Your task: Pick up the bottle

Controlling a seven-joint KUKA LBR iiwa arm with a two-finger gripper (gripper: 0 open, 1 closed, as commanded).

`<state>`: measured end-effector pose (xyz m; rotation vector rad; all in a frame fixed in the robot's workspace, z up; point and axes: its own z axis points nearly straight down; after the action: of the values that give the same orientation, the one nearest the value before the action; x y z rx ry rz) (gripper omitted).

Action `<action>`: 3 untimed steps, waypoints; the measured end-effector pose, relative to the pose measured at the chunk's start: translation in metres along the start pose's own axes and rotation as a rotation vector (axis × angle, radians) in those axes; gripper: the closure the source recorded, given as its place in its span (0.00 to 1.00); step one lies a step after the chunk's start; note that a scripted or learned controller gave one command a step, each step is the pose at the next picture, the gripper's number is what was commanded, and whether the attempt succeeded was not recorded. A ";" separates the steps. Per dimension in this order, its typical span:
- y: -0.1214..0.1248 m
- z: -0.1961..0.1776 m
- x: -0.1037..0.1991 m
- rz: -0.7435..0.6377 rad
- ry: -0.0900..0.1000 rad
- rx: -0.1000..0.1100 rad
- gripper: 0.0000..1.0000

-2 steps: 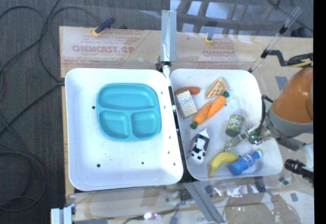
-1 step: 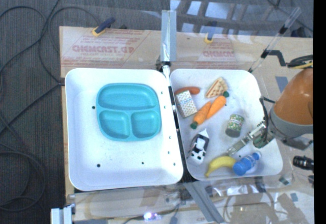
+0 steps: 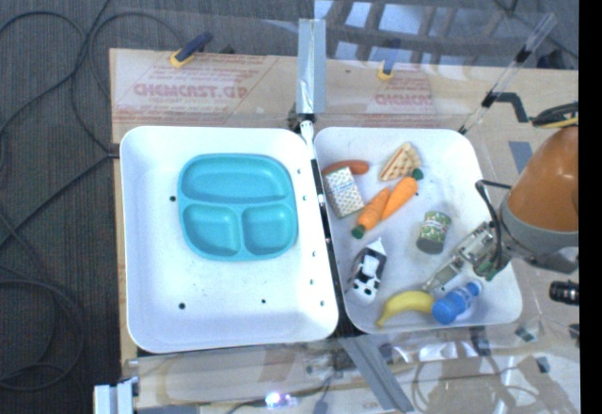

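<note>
The bottle is small and clear with a blue cap, and it lies on its side in the front right corner of the right bin. My gripper reaches in from the right, angled down and to the left, low over the bin floor. Its tip sits just above and to the left of the bottle, close to it, between the bottle and a green can. The bottle rests on the bin floor and nothing lifts it.
In the right bin lie a banana right next to the bottle, a cow toy, two carrots, a patterned box, a sandwich wedge and a sausage. The left bin holds a blue divided plate.
</note>
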<state>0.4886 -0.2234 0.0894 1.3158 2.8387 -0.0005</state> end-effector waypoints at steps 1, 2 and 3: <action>0.003 0.000 0.000 -0.437 -0.002 -0.007 0.00; 0.015 -0.002 0.004 -0.790 -0.012 -0.023 0.00; 0.038 -0.017 0.004 -0.924 0.012 -0.002 0.00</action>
<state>0.5146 -0.1963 0.1069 -0.0875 3.1385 0.0014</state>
